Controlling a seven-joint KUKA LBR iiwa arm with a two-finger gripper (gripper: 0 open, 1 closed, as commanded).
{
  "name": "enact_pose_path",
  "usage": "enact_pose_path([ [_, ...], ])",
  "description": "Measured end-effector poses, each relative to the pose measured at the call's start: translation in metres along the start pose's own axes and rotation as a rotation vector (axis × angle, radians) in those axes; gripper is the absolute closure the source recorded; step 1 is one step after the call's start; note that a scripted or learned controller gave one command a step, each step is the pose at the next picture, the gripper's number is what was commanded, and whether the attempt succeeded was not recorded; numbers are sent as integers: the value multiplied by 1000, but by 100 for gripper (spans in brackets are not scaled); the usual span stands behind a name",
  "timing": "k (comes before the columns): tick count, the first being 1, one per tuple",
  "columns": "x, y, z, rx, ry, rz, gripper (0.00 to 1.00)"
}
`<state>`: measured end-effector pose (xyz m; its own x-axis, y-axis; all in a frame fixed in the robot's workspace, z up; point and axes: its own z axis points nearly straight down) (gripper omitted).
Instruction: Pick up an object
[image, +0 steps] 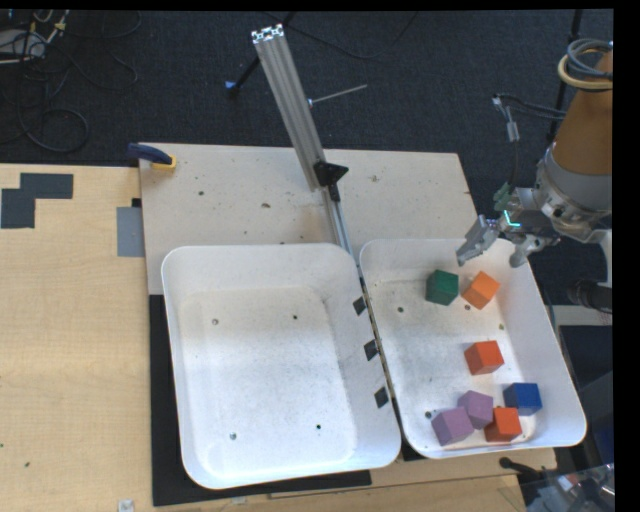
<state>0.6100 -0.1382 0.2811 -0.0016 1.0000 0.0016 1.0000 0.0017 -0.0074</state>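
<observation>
From my seat the left bin is the widest open floor. The right bin keeps its centre and nine o'clock side free; its blocks crowd the rims. At five o'clock, two purple blocks, a blue block and a small orange-red block bunch together, with a red block toward three. At twelve, the green block and orange block sit just apart. My gripper hangs over that far rim, fingers spread, grasping nothing.
</observation>
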Motion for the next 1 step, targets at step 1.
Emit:
enact_pose_path([
  [1, 0, 1, -2, -4, -1, 0, 0],
])
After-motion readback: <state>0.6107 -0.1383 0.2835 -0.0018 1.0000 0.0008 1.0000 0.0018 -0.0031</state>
